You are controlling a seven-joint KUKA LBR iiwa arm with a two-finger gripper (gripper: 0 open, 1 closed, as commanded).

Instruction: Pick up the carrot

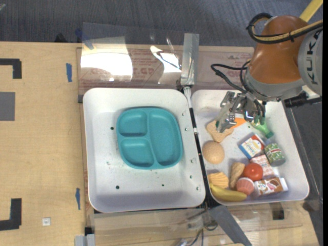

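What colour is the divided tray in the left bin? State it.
Teal, as the camera view shows: tray, left bin.

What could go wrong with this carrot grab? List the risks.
1. The gripper sits low over the carrot, which shows as a thin orange strip partly hidden by the fingers, so the grasp may catch just its edge and slip.
2. The carrot lies right against a tan cookie-like piece, which the fingers could nudge or lift along with it.
3. The right bin is crowded; a dropped carrot could land among the small cartons.
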